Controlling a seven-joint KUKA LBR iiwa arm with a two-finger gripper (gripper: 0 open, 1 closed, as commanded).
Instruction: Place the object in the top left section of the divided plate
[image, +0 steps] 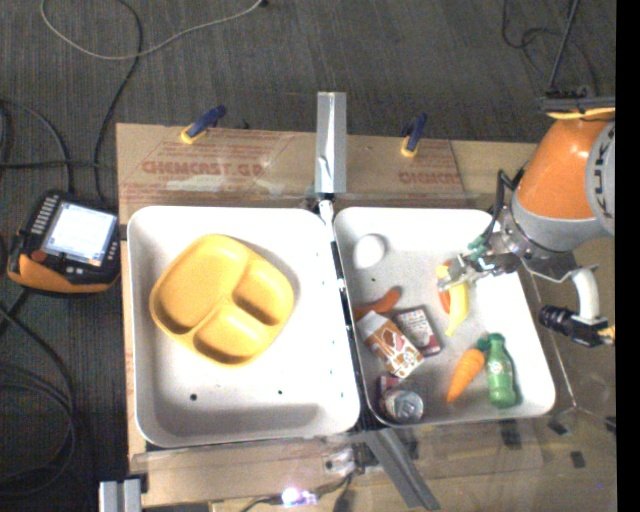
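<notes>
Hovering over the right bin (520, 300), the gripper (462, 272) hangs with its claw released, grasping nothing.
A yellow divided plate (222, 297) lies in the left bin (150, 400), well apart from the arm. Just beneath the gripper lies a yellow banana (457, 310). Nearer are a carrot (464, 373), a green bottle (499, 372), a can (405, 405) and two small packets (392, 345); a white egg (369, 250) sits far left.
</notes>
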